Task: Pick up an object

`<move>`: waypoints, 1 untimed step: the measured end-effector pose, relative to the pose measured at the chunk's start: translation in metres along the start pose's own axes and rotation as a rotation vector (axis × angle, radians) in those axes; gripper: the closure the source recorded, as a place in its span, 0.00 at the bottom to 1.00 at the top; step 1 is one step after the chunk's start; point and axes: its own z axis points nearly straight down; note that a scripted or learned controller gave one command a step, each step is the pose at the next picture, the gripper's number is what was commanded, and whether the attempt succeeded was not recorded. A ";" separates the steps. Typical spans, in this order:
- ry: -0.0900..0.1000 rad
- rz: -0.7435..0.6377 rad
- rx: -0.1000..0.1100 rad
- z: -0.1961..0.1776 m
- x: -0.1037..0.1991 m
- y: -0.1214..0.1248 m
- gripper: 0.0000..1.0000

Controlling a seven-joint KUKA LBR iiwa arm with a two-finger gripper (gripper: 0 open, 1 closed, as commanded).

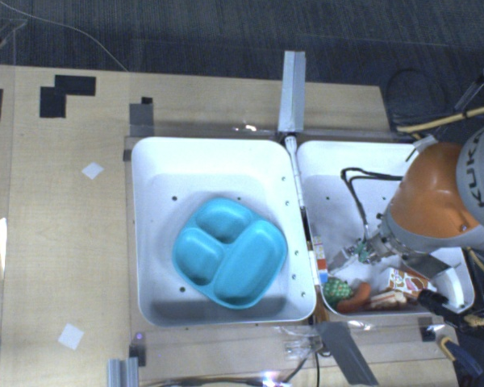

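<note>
My gripper [360, 255] hangs low in the right bin [331, 184], under the grey arm with its orange band [432, 193]. Just below it, along the bin's near wall, lies a cluster of small items: a green knobbly piece [335, 287], a red-orange piece [354, 295], a brown piece [386, 299] and a white printed packet [405, 280]. The gripper is above and slightly right of the green piece. I see nothing held in it.
The left bin [157, 176] holds a blue divided plate [230, 251]. A white object [453, 287] lies at the right bin's near right corner, partly under the arm. Black cables [356, 185] loop over the right bin's middle. A metal post [293, 95] stands behind the divider.
</note>
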 end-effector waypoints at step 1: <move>0.003 0.010 0.002 0.004 -0.063 0.091 0.00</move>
